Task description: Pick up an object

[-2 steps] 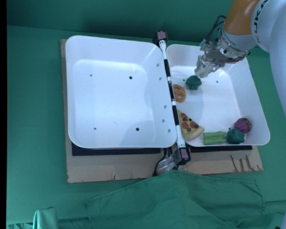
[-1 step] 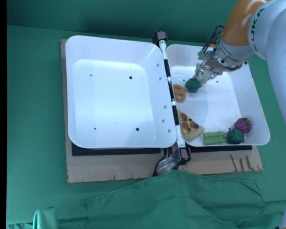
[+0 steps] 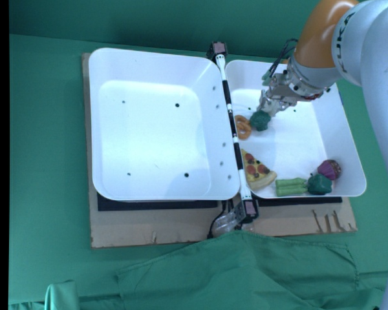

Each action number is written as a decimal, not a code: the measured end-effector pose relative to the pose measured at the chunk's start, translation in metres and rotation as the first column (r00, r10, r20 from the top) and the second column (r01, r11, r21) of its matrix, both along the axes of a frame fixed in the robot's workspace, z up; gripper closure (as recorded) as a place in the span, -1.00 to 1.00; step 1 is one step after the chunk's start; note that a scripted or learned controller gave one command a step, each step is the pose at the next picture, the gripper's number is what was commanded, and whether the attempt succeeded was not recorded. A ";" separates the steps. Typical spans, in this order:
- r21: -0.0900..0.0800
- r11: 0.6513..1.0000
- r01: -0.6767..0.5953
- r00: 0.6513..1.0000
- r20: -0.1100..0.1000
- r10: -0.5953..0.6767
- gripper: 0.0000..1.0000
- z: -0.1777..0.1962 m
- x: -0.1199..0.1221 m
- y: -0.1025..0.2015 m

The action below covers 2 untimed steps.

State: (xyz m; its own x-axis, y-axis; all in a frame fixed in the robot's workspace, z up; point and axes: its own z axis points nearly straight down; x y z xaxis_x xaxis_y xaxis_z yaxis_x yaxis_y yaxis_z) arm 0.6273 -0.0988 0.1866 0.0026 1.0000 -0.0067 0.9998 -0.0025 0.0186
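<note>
In the right bin my gripper hangs low over the left part, directly above a small dark green toy that touches or sits just under its tip. An orange pretzel lies beside that toy by the bin's left wall. A pizza slice rests at the front left. Along the front wall lie a light green piece, a dark green piece and a purple-red fruit.
The left bin stands beside the right one, with a black and white divider bar between them. Both sit on a cardboard sheet on green cloth. Folded green fabric lies in front.
</note>
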 end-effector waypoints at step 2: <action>0.004 1.000 -0.014 1.000 -0.007 0.014 1.00 0.116 0.008 -0.013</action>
State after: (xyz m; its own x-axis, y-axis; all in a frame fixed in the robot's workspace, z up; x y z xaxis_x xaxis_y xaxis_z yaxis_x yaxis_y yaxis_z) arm 0.6354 -0.1114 0.3024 -0.0115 0.9999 -0.0031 0.9999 0.0115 0.0112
